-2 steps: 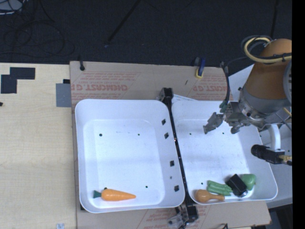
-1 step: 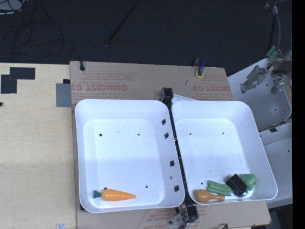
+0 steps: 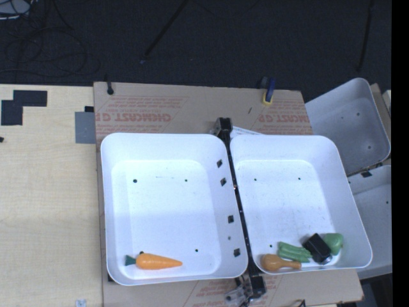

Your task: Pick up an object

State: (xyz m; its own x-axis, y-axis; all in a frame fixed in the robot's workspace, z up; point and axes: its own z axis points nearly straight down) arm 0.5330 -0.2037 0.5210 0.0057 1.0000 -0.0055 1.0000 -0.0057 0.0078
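Observation:
An orange toy carrot (image 3: pixel 158 261) with a dark green top lies in the left bin (image 3: pixel 115 171), near its front left corner. In the front right corner of the right bin (image 3: pixel 339 165) several small things lie together: a green pod-shaped piece (image 3: pixel 293 252), a black block (image 3: pixel 317 247), a rounded green piece (image 3: pixel 333 240) and a tan pear-shaped piece (image 3: pixel 279 263). The black block rests against the green pieces.
Both bins sit on a brown cardboard sheet (image 3: pixel 166 107) on the wooden bench (image 3: pixel 45 197). A black divider strip with clips (image 3: pixel 231 197) runs between the bins. A tilted white bin (image 3: pixel 351 123) leans at the right. A blue-and-yellow clamp (image 3: pixel 269 90) stands at the cardboard's far edge.

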